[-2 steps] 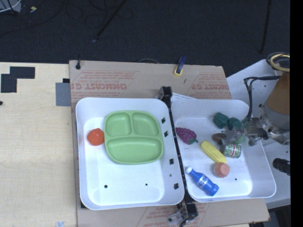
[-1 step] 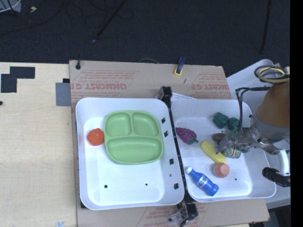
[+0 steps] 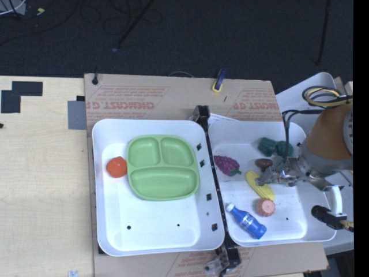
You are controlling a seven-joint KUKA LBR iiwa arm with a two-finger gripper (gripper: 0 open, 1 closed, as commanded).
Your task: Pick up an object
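In the camera view, the gripper [image 3: 275, 175] hung low in the right bin [image 3: 291, 231], just beside the yellow corn cob [image 3: 259, 184] and a brown mushroom [image 3: 264, 164]; whether it was clenched or released could not be told. Nearby lay purple grapes [image 3: 226, 165], a teal object [image 3: 270, 147], a pink round piece [image 3: 266, 207] and a blue bottle [image 3: 247, 221]. The left bin [image 3: 144, 235] held a green divided plate [image 3: 162, 167] and an orange ball [image 3: 116, 167].
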